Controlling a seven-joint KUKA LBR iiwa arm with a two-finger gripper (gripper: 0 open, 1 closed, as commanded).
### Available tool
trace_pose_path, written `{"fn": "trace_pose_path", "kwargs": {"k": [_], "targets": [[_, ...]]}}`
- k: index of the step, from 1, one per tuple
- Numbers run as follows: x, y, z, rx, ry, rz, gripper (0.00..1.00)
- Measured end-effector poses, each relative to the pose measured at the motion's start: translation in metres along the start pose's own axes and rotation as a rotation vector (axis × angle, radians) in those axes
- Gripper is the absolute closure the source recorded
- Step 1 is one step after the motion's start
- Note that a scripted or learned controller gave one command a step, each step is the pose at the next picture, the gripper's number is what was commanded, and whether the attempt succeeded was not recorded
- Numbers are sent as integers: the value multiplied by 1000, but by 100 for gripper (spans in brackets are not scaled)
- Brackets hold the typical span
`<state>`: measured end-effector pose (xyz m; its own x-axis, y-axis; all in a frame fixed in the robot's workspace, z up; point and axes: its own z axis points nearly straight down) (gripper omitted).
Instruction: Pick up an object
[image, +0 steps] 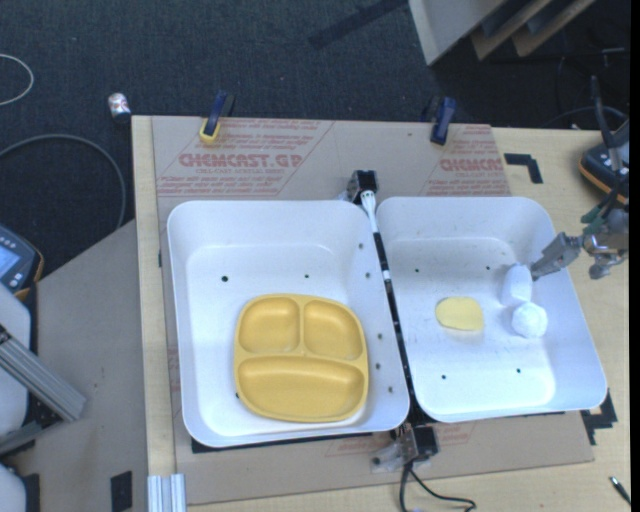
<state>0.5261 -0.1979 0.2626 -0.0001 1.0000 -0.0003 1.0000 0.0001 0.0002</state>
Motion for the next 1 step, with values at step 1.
{"fn": "trace_pose_path", "kwargs": {"k": [1], "targets": [[68,-31,129,15,8,-4,0]]}}
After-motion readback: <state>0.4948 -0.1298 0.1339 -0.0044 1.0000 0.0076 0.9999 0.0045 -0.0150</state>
